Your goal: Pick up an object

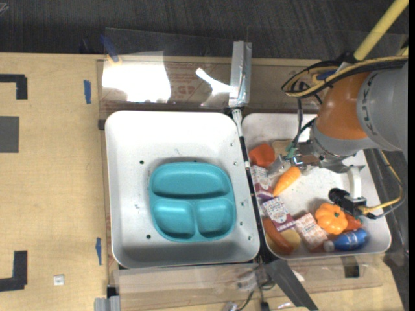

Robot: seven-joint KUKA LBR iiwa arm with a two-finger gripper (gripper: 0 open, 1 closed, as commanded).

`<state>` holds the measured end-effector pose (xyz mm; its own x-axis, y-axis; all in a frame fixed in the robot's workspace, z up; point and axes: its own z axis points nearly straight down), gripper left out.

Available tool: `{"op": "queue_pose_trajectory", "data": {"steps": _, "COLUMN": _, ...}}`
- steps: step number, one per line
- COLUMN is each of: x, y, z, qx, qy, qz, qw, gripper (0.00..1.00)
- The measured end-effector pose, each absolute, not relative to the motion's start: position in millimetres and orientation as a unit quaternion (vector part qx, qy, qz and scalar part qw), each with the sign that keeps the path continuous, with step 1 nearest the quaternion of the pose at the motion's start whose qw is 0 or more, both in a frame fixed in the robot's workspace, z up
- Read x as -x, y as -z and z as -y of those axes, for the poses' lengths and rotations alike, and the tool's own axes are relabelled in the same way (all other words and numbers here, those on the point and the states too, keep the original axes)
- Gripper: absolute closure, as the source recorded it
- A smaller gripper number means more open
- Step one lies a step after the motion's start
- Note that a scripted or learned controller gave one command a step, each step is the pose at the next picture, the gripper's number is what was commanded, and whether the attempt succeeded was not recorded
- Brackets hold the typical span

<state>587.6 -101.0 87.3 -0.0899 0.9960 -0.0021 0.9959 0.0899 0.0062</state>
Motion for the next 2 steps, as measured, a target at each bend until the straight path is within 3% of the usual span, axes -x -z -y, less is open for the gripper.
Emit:
{"op": "queue_pose_trajectory", "data": {"steps": 1, "x": -587.1, "y": -187.1, "z": 65.4, "qx": -0.739, "qy": -0.0025, "qz": -0.674, "qw": 0.002, "gripper": 0.00}}
{"op": "queue_pose_trajectory", "data": {"steps": 2, "x": -588.0, "y": -87.5, "z": 114.5, "qx": -0.690, "qy": -0.0022, "qz": -0.723, "qw": 0.002, "gripper": 0.00}}
